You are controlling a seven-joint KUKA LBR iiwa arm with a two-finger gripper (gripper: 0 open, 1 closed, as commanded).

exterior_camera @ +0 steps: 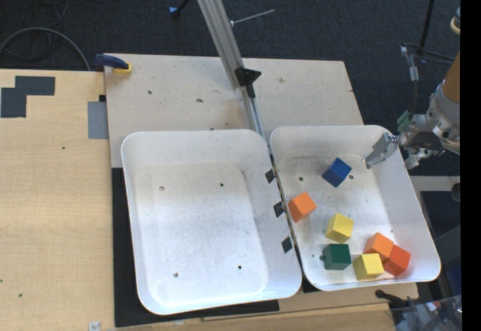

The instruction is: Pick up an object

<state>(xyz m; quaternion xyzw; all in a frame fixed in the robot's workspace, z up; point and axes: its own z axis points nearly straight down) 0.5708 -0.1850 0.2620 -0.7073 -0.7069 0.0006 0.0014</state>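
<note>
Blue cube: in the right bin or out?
In. The blue cube sits on the floor of the right bin, in its upper part, apart from the other blocks and inside the rim.

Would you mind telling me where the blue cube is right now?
The blue cube lies in the upper part of the right bin, up and right of the lone orange cube and left of the claw.

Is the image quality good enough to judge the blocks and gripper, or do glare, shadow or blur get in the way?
Camera view: even lighting, no glare on the right bin; blue block crisp with a soft shadow; gripper at the edge, small and slightly blurred.
</note>
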